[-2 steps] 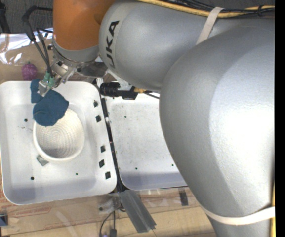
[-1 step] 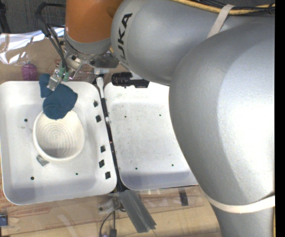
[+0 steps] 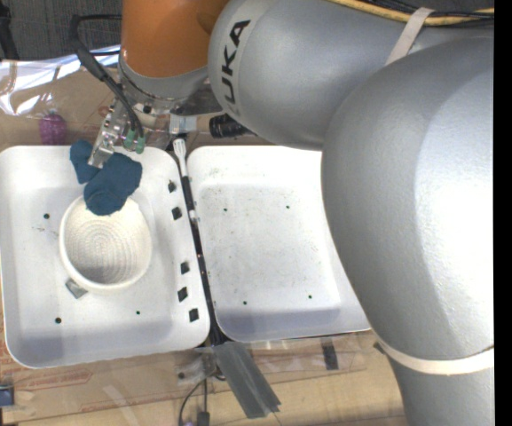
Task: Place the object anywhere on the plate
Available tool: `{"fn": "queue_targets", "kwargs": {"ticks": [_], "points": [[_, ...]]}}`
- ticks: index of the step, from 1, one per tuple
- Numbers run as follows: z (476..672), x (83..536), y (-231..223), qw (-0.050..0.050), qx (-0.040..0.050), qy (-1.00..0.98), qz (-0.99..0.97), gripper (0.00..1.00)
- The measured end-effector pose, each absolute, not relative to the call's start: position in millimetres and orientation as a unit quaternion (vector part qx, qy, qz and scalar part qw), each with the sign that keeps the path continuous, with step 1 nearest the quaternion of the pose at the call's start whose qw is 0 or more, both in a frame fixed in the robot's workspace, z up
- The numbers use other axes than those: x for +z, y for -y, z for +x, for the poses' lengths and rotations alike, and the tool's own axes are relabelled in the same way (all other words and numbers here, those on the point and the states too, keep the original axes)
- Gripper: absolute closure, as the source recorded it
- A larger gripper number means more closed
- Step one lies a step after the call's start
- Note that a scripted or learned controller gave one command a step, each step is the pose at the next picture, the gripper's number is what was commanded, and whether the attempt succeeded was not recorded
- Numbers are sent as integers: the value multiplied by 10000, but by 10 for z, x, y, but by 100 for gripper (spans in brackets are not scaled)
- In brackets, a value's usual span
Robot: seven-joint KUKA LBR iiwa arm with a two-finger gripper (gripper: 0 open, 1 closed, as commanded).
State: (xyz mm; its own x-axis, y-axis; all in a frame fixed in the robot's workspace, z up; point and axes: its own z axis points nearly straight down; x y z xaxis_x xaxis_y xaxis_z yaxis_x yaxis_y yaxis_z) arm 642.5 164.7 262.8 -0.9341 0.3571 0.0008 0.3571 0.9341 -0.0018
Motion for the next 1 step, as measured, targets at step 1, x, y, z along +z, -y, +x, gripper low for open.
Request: {"fn": "queue_targets", "kwargs": {"ticks": [1], "points": [[6465,3044,-1559,-16,0,9999,-142,100]]}}
